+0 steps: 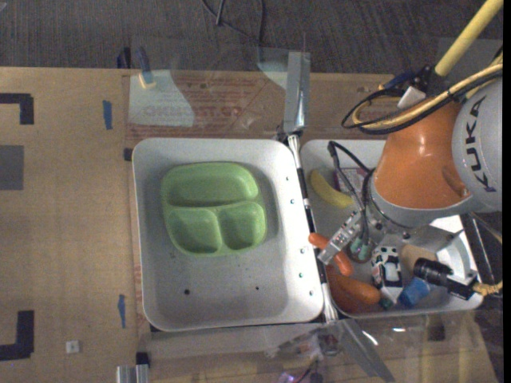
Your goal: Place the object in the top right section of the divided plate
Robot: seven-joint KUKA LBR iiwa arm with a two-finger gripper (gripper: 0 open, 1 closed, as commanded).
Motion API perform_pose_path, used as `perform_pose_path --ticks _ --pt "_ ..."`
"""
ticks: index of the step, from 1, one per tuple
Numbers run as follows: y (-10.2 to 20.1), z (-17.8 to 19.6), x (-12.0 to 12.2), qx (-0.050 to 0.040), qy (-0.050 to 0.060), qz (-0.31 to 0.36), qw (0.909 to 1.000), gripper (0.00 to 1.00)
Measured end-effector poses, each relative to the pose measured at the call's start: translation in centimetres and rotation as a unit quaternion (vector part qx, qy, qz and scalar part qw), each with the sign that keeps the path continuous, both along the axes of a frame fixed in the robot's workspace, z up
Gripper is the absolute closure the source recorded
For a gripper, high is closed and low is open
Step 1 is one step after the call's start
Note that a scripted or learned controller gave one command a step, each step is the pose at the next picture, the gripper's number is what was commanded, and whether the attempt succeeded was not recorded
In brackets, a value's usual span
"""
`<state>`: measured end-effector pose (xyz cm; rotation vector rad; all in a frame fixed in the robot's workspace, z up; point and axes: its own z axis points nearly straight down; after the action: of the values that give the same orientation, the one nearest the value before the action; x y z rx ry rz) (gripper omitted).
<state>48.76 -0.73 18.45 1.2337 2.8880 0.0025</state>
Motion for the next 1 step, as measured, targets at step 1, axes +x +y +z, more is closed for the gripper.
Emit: perform_pose_path --ticks 1 --pt "7.1 6.46 4.5 -0.0003 -0.001 -0.033 0.9995 1.0"
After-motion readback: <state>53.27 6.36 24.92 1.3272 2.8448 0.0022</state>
